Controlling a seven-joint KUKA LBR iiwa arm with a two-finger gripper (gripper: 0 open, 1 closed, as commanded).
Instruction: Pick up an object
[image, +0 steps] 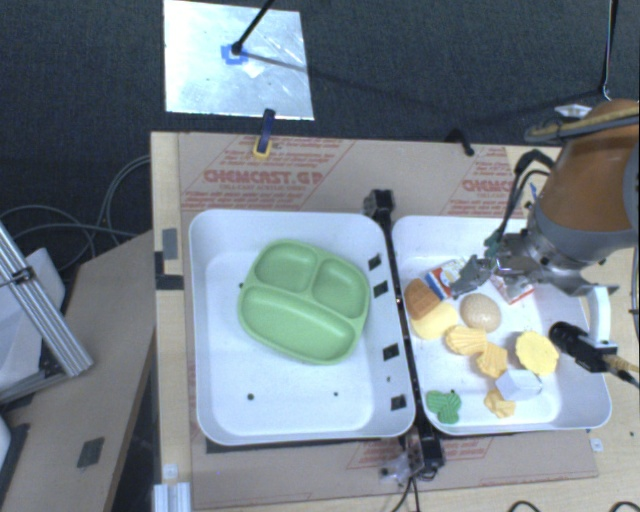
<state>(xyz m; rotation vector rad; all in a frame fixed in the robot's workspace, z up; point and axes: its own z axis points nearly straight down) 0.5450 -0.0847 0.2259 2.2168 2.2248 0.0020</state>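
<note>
Objects for the pick sit in the right bin (590, 405), bunched toward its left and near edges: a brown bread-like piece (421, 297) by the left wall, a pale yellow wedge (435, 321) touching it, a beige egg-shaped item (480, 312) just right of that, a ridged yellow piece (462, 341), an orange-yellow chunk (492, 361), a yellow lump (537, 352), a white block (519, 384), a small yellow bit (499, 404) and a green piece (445, 404) by the near edge. A red-and-white packet (512, 290) lies toward the far side, partly under the arm. Tool (470, 276) comes in from the right w/ the grey-and-orange arm (590, 200), low over the bin's far-left part, just above the egg-shaped item and bread piece; fingers too dark and small, can't tell if apart or together, and nothing clearly seen between them. Left bin (225, 400) holds a green divided plate (305, 300), roughly centre, tilted toward the far-right corner. Both bins rest on the counter (300, 175), on a board w/ red print.
</note>
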